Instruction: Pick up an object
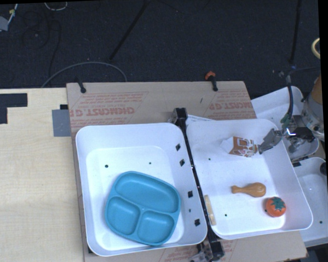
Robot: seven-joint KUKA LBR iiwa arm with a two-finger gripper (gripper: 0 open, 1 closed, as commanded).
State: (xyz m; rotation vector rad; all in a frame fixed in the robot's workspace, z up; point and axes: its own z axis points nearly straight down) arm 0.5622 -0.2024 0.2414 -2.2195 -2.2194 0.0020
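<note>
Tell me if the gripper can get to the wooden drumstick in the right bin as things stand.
Probably yes. The drumstick lies alone on the bin floor, apart from the tomato; the gripper is by the same bin's right wall.

Two white bins [132, 136]; one blue plate [142, 207]; three small objects [249, 190].

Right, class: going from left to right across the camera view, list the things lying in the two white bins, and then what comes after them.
Blue divided plate → crumpled wrapper → tan toy drumstick → orange toy pumpkin → gripper, reaching in over the right rim of the right bin.
</note>
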